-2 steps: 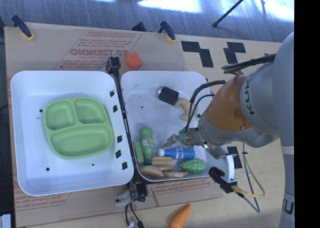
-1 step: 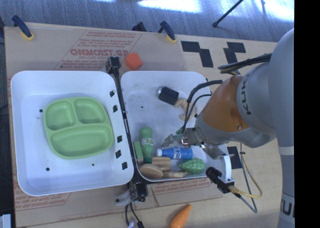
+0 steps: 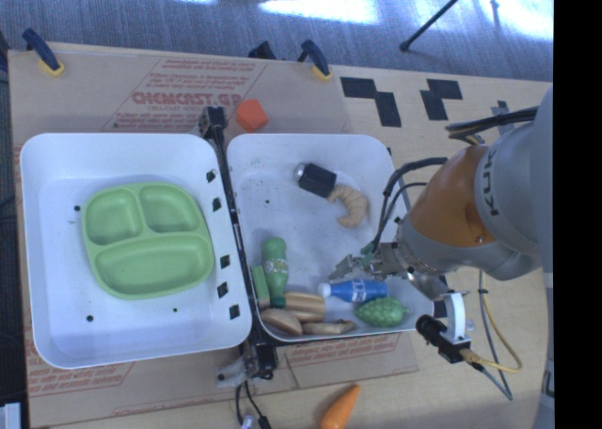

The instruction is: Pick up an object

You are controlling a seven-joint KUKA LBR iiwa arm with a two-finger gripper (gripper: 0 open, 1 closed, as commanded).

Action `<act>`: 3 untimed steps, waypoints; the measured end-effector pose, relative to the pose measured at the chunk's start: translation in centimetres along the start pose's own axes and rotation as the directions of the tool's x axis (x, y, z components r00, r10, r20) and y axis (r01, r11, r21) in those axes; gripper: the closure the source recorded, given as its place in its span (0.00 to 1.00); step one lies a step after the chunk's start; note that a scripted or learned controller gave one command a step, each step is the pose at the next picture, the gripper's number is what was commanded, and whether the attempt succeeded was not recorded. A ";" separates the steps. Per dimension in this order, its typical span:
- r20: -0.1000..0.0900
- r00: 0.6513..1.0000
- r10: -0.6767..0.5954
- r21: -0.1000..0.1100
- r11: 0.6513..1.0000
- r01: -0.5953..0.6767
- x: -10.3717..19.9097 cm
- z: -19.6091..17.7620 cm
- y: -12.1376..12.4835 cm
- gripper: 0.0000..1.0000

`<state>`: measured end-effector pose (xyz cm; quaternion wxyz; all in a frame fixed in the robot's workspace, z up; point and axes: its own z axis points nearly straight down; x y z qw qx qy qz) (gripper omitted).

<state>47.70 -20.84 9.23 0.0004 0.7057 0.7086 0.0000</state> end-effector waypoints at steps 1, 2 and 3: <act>-0.002 1.000 -0.004 0.002 1.000 0.004 5.2 0.1 0.0 0.00; -0.003 1.000 -0.004 0.004 1.000 0.004 9.1 0.1 0.0 0.00; -0.002 1.000 -0.003 0.004 1.000 0.003 11.4 0.1 5.2 0.00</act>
